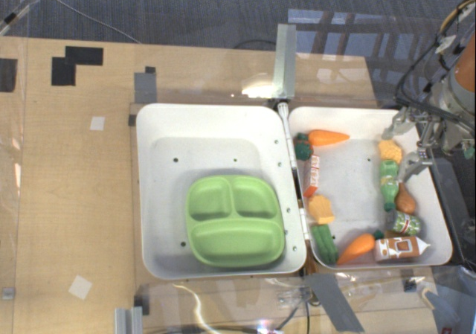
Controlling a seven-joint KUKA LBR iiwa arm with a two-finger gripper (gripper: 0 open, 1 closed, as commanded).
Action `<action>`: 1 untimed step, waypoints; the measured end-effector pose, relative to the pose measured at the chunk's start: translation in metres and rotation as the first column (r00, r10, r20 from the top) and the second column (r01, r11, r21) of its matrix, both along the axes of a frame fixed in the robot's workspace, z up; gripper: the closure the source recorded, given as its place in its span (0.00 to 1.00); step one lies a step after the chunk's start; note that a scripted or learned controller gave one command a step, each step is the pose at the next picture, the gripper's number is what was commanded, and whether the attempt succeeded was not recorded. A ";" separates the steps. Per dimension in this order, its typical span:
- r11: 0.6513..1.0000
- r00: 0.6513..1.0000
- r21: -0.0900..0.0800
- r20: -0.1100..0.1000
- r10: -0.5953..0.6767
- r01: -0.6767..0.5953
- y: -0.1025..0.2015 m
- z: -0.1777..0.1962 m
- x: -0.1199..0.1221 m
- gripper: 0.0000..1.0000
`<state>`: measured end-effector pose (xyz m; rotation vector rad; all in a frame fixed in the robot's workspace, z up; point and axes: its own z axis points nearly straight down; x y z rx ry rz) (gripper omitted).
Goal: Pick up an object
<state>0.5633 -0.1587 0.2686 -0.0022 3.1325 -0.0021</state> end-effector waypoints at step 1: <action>0.976 0.976 0.003 -0.009 0.217 -0.217 -0.033 -0.119 0.007 0.00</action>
